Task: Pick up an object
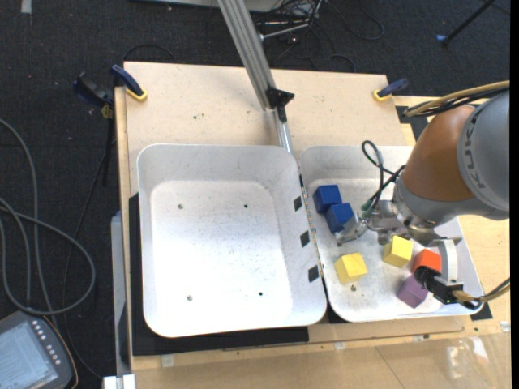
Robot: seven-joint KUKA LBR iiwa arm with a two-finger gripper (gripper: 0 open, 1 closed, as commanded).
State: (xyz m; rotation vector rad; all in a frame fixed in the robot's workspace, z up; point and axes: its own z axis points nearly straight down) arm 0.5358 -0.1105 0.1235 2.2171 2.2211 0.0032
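1. Reaching in from the right: the grey arm (pixel 454 168) with its orange band, bent low over the right bin (pixel 357 156).
2. Hanging at the arm's tip, over the middle of the right bin: the gripper (pixel 355 232), just below the lower blue cube (pixel 340 215) and seemingly touching its bottom edge.
3. Grip state: cannot tell from this angle whether released or clenched; nothing visibly clamped in it.
4. Lying against the bin's left side, above the lower one and touching it corner to corner: the upper blue cube (pixel 327 195).
5. Resting on the bin floor below the gripper, apart from it: the left yellow cube (pixel 351 267).
6. Sitting to the right of the gripper, partly under the wrist: the right yellow cube (pixel 398 251).
7. Just beside that cube, lower right: an orange block (pixel 426 261), its exact shape hard to make out.
8. Near the bin's bottom edge, below the orange block: a purple block (pixel 412 292), tilted.
9. Placed side by side with the right bin, rims touching: the left bin (pixel 154 217), white with dark specks.
10. Carrying both bins: a pale wooden bench (pixel 211 104), with a blue-and-yellow clamp at the far left corner (pixel 130 85) and another at the far right (pixel 390 89).
11. Slanting down from the top to the gap between the bins: a metal rail (pixel 247 43).
12. Lower left, on the dark floor: a teach pendant (pixel 28 351) among grey cables.
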